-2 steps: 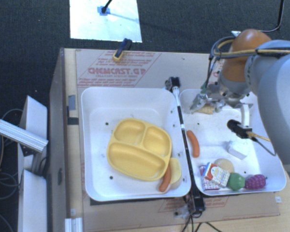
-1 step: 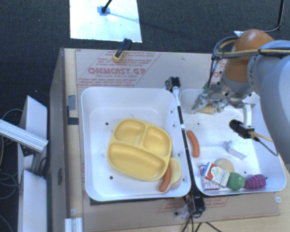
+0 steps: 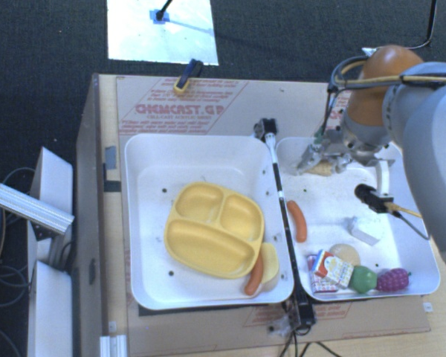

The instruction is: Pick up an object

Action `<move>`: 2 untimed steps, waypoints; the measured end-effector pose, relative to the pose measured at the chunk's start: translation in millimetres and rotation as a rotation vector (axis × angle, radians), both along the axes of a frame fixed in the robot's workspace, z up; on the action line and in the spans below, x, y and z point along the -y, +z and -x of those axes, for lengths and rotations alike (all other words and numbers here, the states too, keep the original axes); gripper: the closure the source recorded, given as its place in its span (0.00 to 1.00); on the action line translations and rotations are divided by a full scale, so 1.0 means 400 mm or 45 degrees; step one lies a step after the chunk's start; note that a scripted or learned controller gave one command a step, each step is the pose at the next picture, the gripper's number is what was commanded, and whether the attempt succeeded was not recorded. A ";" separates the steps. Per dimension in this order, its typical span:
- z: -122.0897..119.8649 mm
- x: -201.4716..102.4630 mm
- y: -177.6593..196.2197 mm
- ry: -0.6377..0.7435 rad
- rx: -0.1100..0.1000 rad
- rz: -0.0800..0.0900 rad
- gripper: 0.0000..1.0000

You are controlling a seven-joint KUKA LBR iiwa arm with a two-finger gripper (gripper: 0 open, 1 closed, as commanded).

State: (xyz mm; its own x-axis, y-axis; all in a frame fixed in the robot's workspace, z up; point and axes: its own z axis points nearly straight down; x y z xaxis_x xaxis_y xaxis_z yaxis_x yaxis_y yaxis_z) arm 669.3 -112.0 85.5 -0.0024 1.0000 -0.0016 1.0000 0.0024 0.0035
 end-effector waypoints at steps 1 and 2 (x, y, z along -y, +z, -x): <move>0.000 -0.018 -0.001 0.002 -0.001 0.000 0.00; 0.000 -0.058 -0.002 0.003 -0.002 -0.001 0.00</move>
State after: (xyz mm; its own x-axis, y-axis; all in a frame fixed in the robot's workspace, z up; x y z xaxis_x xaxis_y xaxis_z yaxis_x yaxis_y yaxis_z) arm 669.1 -88.9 84.9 -0.0044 1.0000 -0.0006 1.0000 0.0044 0.0021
